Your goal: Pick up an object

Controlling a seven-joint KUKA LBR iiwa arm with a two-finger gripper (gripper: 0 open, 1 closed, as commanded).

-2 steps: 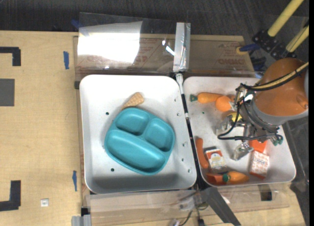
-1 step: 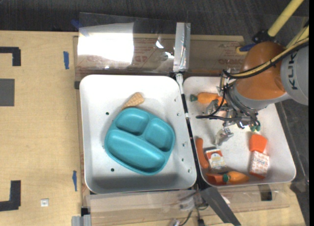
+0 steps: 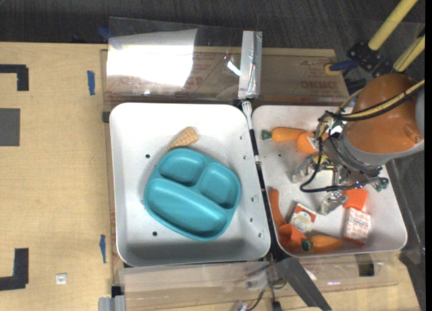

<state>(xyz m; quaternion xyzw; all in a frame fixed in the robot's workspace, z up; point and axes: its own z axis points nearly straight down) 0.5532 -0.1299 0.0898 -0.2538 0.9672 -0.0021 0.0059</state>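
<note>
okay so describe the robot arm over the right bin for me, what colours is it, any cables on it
The arm comes in from the right as a rounded body with a big glossy orange band above a grey wrist section. A yellow-and-black cable arcs over the orange part, and thin black wires loop around the metallic gripper below. I can't make out any markings.

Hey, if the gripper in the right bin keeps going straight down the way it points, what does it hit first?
Probably the bare floor of the right bin, beside the small white and orange carton. The gripper points down there, though depth is unclear from this slanted view.
</note>
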